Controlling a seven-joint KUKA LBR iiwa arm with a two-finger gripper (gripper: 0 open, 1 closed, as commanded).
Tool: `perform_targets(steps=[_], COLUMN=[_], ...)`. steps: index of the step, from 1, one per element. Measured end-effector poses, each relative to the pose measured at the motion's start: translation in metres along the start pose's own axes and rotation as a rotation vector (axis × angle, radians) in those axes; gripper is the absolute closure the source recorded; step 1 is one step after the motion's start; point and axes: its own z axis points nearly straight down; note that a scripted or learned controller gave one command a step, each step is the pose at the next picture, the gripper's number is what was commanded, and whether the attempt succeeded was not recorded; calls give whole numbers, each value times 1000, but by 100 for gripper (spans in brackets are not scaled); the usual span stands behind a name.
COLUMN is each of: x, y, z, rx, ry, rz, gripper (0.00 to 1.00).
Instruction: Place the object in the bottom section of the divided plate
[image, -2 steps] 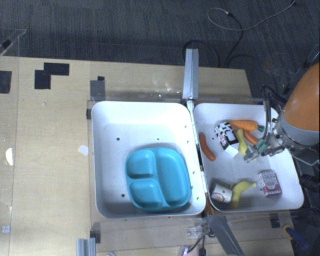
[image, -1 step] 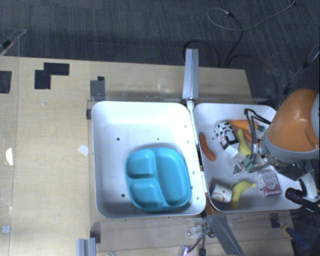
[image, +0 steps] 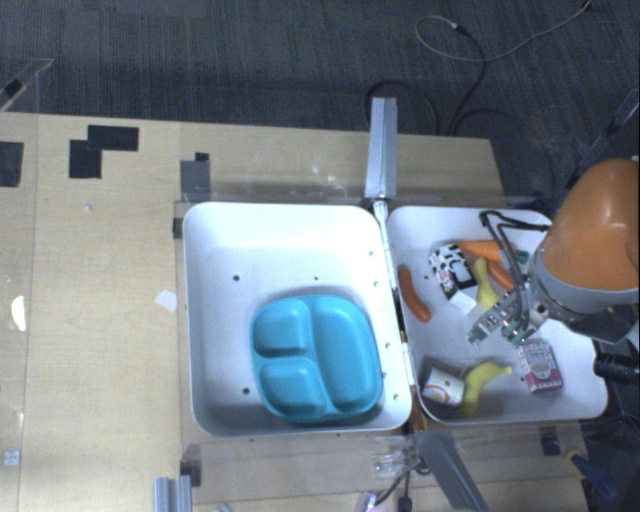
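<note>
I see the blue divided plate (image: 316, 355) lying tilted in the left bin (image: 215, 260); the gripper (image: 505, 322) hovers over the right bin (image: 570, 400), its opening unclear to me.

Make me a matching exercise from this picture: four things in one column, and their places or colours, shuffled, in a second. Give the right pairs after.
Things:
1. divided plate
2. sausage
3. pink carton
4. carrot

Places and colours:
A. red-brown, lying by the right bin's left wall
B. orange, near the right bin's far edge
C. blue, in the left bin
D. just below the gripper in the right bin

Pairs: 1-C, 2-A, 3-D, 4-B
</note>
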Motion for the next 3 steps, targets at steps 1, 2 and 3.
perform_targets(steps=[1, 2, 3], x=[-25, -25, -68], y=[60, -10, 69], z=[-50, -8, 18], rx=[0, 3, 1], ry=[1, 2, 1], rz=[-54, 6, -9], gripper=[100, 100, 100])
